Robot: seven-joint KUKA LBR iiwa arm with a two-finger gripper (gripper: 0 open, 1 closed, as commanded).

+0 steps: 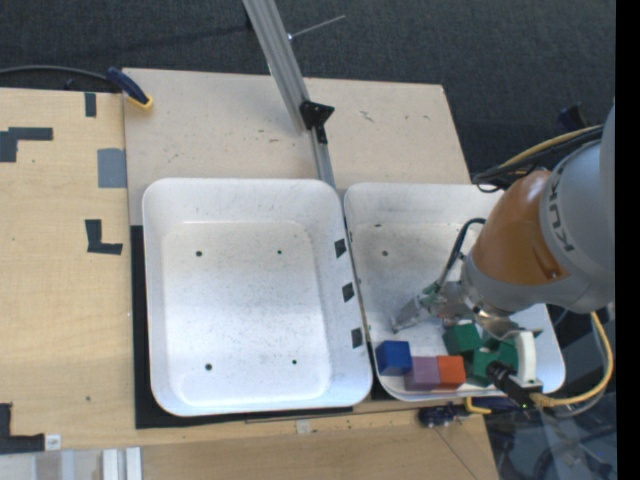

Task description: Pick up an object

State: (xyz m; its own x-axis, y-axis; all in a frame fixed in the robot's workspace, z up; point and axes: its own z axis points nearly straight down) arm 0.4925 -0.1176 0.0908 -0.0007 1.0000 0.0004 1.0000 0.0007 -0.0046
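Blue block (394,356) lay near front edge of right bin (400,218), at 7 o'clock from claw (425,308); purple block (426,371), orange block (451,369) beside it. Claw grip impossible to tell.

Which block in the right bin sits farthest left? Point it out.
The blue block, at the left end of the row along the right bin's near edge. The purple block, orange block and green block all lie further right.
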